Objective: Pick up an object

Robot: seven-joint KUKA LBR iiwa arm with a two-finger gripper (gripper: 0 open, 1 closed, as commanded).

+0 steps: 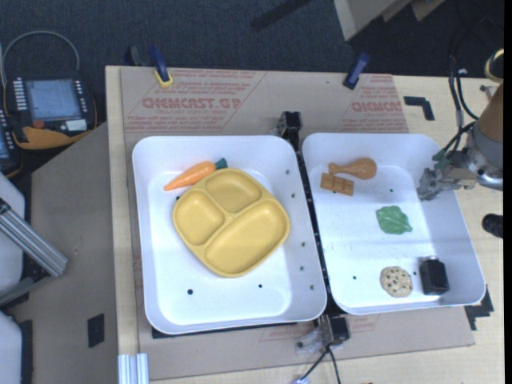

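Note:
In the right bin [352, 242] lie a tan drumstick [354, 168], a small brown block [337, 185], a green leaf [394, 219], a round cookie [395, 281] and a black block [434, 276]. An orange carrot [190, 174] lies in the left bin [152, 238], against the far edge of a yellow divided plate [230, 221]. My gripper [434, 182] hangs over the right bin's far right side, near its rim. It is up and to the right of the green leaf and holds nothing that I can see.
The two bins sit side by side on a cardboard sheet [240, 102], held by a blue clamp [160, 66] and a second clamp [355, 70] at the back. A black latch [290, 123] stands between the bins. A control pendant [50, 106] lies off the bench, far left.

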